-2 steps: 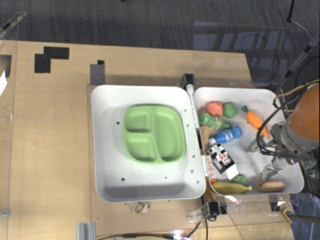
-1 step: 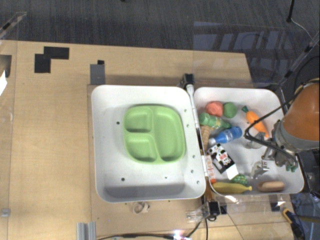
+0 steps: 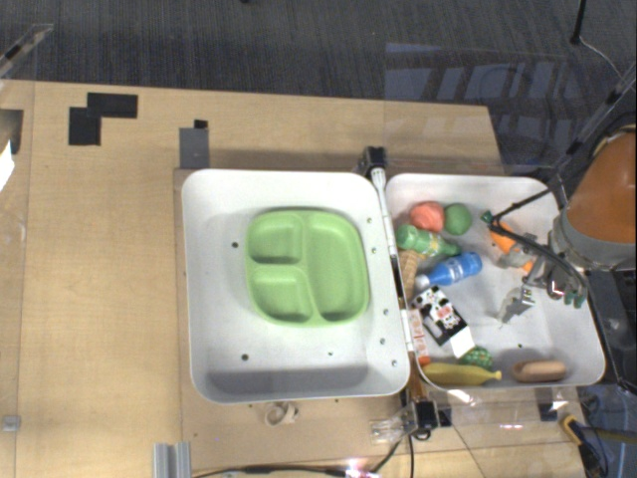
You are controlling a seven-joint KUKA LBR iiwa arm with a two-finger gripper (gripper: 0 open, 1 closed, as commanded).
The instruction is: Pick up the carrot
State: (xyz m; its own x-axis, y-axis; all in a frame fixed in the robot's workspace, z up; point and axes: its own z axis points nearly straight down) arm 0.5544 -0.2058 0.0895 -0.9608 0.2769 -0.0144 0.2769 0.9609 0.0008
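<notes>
The carrot (image 3: 504, 238) is a small orange piece with a green tip, lying near the back right of the right bin (image 3: 587, 352); the arm's cables and wrist cover part of it. My gripper (image 3: 515, 306) hangs over the bin floor a little in front of the carrot and to its right, pointing down and left. Nothing shows between its tips. The grey arm with its orange band (image 3: 607, 202) reaches in from the right edge.
The right bin also holds a red ball (image 3: 428, 214), a green ball (image 3: 458, 217), a blue bottle (image 3: 454, 269), a black-and-white toy (image 3: 438, 313), a banana (image 3: 460, 373) and a brown sausage (image 3: 540, 369). A green divided plate (image 3: 304, 267) lies in the left bin (image 3: 214, 347).
</notes>
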